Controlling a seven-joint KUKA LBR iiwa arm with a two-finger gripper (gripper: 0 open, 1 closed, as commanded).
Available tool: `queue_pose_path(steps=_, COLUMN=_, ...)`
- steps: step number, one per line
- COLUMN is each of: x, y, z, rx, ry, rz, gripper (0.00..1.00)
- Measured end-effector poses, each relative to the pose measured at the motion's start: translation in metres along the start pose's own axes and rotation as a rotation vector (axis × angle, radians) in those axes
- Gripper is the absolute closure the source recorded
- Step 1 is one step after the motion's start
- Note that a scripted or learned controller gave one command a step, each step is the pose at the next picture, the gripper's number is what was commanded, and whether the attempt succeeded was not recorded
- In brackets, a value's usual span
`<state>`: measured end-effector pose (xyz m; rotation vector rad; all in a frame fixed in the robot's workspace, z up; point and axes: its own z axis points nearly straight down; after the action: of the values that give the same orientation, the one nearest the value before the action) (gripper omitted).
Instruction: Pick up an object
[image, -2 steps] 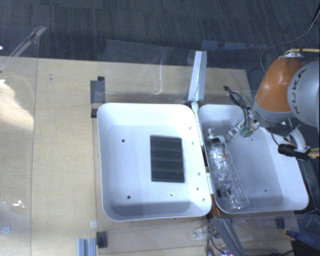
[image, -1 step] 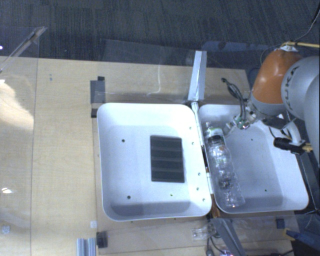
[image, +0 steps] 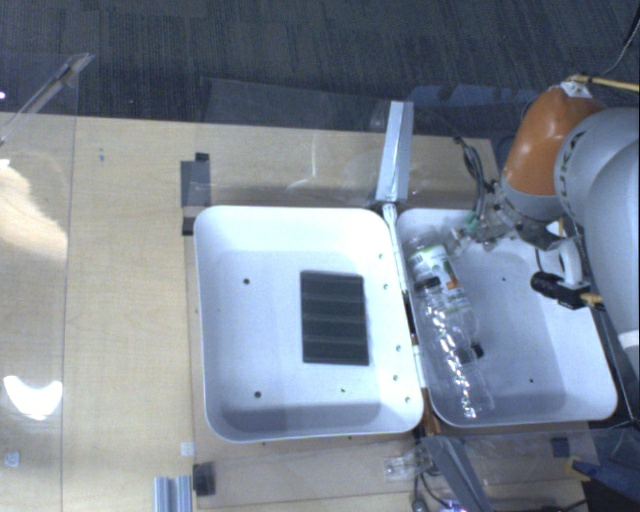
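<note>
The bottle (image: 447, 330) lies nearest, a clear plastic one on its side in the right bin (image: 560, 400), stretched along that bin's left wall with its labelled end towards the far rim and its crumpled body running down towards the near corner. Left of the bottle, across the wall between the bins, the left bin (image: 230, 400) holds a dark ribbed pad (image: 334, 317) lying flat near its middle.

The arm (image: 590, 160) leans in over the bottle's far right side, its orange band (image: 540, 140) high above the bin's back corner and the wrist bent downward. The gripper (image: 478, 228) sits just beyond the bottle's labelled end, near it but, as far as I can make out, not around it. Whether the tool is apart or together I cannot tell; the metal parts there are too small and tangled with cables.

I'd judge this as the approach: nothing is lifted yet. The next move calls for coming down onto the bottle's neck or body, squarely across its width, since the slick, crushed plastic could easily slip out.
</note>
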<state>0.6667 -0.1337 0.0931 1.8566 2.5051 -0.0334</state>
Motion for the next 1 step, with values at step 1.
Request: queue_pose_path(steps=1, x=0.0202, y=-0.0384, z=-0.0095, rx=-0.037, ry=-0.024, rz=-0.222, gripper=0.00)
